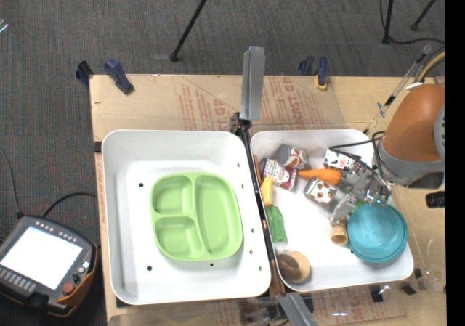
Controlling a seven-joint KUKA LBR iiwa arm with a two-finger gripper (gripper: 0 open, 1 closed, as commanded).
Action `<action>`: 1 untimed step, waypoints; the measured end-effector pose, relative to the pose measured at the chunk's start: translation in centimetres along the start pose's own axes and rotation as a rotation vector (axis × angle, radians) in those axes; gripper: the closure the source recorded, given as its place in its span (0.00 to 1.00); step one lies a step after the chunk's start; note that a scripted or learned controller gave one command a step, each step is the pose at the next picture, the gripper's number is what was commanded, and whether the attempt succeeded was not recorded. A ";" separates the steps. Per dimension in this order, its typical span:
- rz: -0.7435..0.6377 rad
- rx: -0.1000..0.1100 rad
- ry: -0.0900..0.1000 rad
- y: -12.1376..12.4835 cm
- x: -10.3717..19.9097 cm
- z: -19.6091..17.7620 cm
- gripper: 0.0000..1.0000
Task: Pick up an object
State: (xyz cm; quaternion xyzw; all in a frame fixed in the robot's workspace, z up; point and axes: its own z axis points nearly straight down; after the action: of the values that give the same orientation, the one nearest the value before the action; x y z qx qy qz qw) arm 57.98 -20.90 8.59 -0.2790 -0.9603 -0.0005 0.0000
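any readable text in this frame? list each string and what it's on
Red print on the cardboard sheet under the white bins: large mirrored lettering, no word can be read for sure.
Small red-and-white printed packets in the right white bin: print too small and blurred.
Handheld grey pendant screen at lower left: glare, nothing legible.
Nothing else bears text.

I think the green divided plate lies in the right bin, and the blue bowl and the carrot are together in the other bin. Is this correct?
Not quite. The camera view shows the green divided plate in the left bin, not the right one. The blue bowl and the carrot are together in the other bin, the right bin.
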 end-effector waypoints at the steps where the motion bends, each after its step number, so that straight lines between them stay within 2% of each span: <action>1: -0.007 0.000 0.001 0.2 0.0 -0.8 1.00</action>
State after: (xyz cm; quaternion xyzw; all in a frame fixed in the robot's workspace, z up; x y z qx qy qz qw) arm 58.13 -20.70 9.43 -0.2756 -0.9613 -0.0008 0.0005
